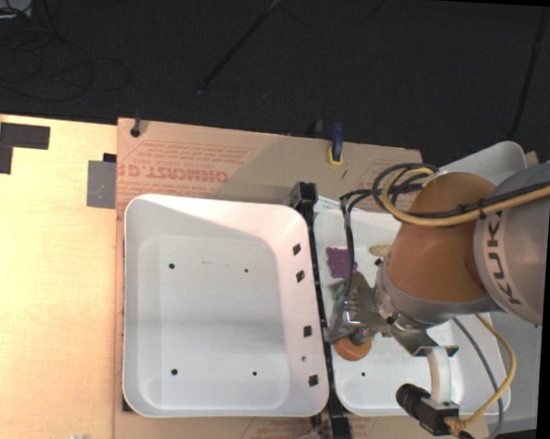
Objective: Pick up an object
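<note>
Camera view: arm w/ gripper (350,324) down in the right bin (384,400), near its left wall.
Orange roundish object (351,347) sits just below gripper tip; no clear long axis or heading, top part hidden by the tool. Purple object (339,261) lies above gripper, shape hard to read. Can't tell the gripper's state, arm's orange band (438,239) covers much of bin. Left bin (214,308) is beside it.

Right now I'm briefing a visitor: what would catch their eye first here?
The big orange-banded arm looms over the right bin, its wrist low near a small orange object and a purple one. Beside it, the wide white left bin gleams.
</note>
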Available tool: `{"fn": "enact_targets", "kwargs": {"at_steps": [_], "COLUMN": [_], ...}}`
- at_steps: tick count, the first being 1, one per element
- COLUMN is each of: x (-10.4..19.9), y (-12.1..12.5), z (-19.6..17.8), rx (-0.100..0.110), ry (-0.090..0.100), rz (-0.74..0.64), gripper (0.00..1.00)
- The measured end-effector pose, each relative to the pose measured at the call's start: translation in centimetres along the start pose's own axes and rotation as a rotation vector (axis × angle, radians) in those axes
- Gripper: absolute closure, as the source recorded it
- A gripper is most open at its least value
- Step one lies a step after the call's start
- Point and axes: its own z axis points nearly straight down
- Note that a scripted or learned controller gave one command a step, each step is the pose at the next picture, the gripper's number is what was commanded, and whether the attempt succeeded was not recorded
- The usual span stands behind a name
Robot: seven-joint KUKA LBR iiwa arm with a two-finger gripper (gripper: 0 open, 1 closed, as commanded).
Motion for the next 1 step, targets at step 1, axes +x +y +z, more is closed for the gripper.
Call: {"fn": "enact_targets", "kwargs": {"at_steps": [1], "x": [7.15], "y": [4.37], "z": [-2.74], "rx": [-0.018], "ry": [0.002], "rz": [-0.008], "gripper": [1.00]}}
